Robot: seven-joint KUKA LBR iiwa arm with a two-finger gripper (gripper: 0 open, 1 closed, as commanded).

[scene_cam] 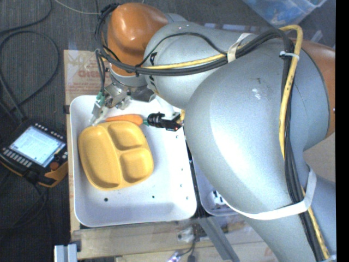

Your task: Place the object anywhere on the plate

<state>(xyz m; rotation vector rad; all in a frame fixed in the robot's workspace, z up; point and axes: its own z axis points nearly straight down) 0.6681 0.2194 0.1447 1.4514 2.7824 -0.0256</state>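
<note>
end effector (102,107) hovers at the upper left corner of the white bin (163,201), can't tell if it's spread or closed. orange carrot (126,119) lies against the yellow plate's (103,149) upper rim, left of frame centre.

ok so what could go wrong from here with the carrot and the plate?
1. The carrot lies right along the far rim of the yellow plate; the tool coming down there may hit the rim or shove the plate.
2. The tool sits by one tip of the carrot, not its middle, so a grab there could slip or let it swing.
</note>
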